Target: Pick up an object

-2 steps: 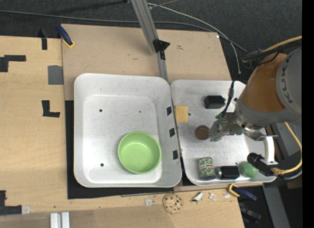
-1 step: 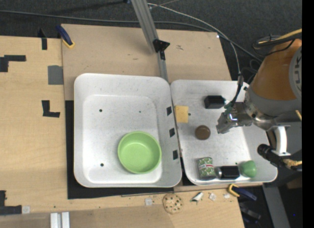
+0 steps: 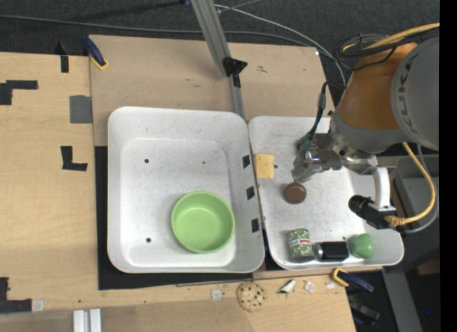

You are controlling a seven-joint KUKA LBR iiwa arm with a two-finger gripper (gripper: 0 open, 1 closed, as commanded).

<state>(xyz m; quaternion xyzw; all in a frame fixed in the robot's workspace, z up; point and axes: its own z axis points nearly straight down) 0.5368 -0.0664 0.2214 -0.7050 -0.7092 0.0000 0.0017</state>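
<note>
- A wooden desk (image 3: 43,202) seen from above carries two shallow white bins side by side.
- The left bin (image 3: 136,127) holds one thing: a round light-green bowl (image 3: 203,222), upright, near its front edge.
- The right bin (image 3: 275,134) holds several small things.
- A yellow block (image 3: 265,166) lies close to the right bin's left wall.
- A small brown round object (image 3: 295,193) sits near the middle of the right bin.
- Along the front of that bin, left to right, lie a small green-and-white can (image 3: 299,244), a black object (image 3: 332,250) and a green rounded object (image 3: 362,245), close together.
- The grey arm with its orange band (image 3: 368,95) reaches in from the right over the right bin.
- The pincer (image 3: 308,166) hangs just above and to the right of the brown round object; whether it touches it cannot be told, nor whether the pincer is released or clenched.
- A round speckled cookie-like disc (image 3: 249,296) lies on the desk in front of the bins.
</note>
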